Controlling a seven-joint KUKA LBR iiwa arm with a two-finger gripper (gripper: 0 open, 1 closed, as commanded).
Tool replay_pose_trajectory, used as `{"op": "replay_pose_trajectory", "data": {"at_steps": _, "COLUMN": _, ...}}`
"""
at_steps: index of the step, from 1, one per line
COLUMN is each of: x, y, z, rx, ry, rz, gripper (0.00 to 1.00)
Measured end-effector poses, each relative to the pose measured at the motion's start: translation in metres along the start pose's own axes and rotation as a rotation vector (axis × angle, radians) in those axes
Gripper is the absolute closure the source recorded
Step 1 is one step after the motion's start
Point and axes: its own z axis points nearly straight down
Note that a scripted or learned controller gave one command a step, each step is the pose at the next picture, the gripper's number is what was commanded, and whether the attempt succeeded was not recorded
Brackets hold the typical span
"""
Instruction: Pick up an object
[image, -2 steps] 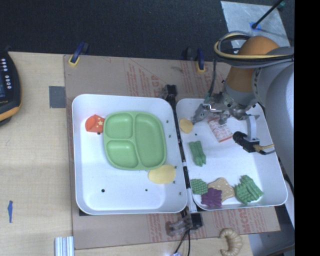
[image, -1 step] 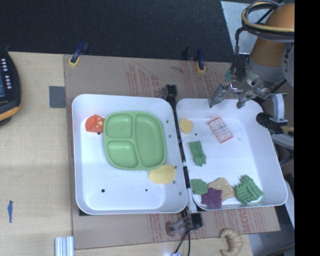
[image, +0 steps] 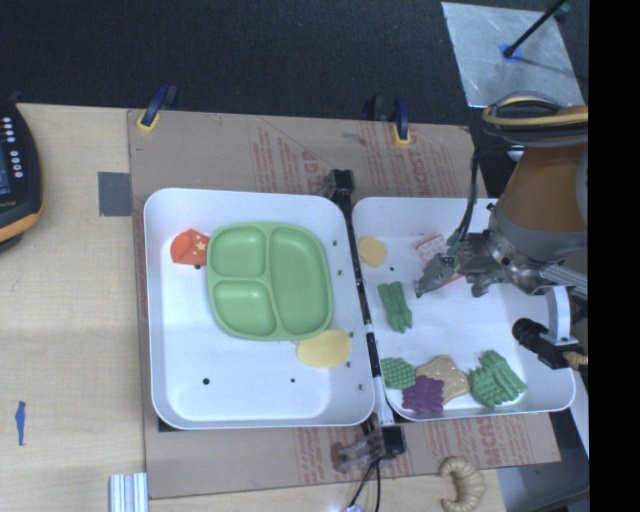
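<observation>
Purple toy (image: 424, 396) at rt bin's (image: 520, 330) near edge; green pickle (image: 395, 306) long axis near-far; jaws (image: 436, 274) open, empty.

— What does the machine look like?
— A grey KUKA arm (image: 545, 255) with a broad orange band (image: 545, 190) above the wrist, yellow-and-black rings at the top.
— And the tip?
— A dark metal end effector (image: 437, 277), thin cable trailing, black fitting alongside.

Faint red printing ran along the edges of the cardboard sheet (image: 250, 150) under the two bins, too blurred to read. A small yellow star marked the red toy (image: 188, 247).
</observation>
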Motion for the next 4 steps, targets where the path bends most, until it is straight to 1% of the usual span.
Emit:
{"op": "replay_pose_trajectory", "data": {"at_steps": 1, "x": -0.069, "y": 0.065, "z": 0.028, "rx": -0.015, "ry": -0.006, "rz": 0.002, "gripper": 0.00}}
{"op": "replay_pose_trajectory", "data": {"at_steps": 2, "x": -0.032, "y": 0.107, "z": 0.089, "rx": -0.011, "ry": -0.002, "rz": -0.007, "gripper": 0.00}}
{"op": "replay_pose_trajectory", "data": {"at_steps": 3, "x": -0.048, "y": 0.110, "z": 0.084, "rx": -0.015, "ry": -0.004, "rz": -0.001, "gripper": 0.00}}
{"op": "replay_pose_trajectory", "data": {"at_steps": 4, "x": -0.052, "y": 0.084, "z": 0.086, "rx": -0.008, "ry": -0.002, "rz": -0.001, "gripper": 0.00}}
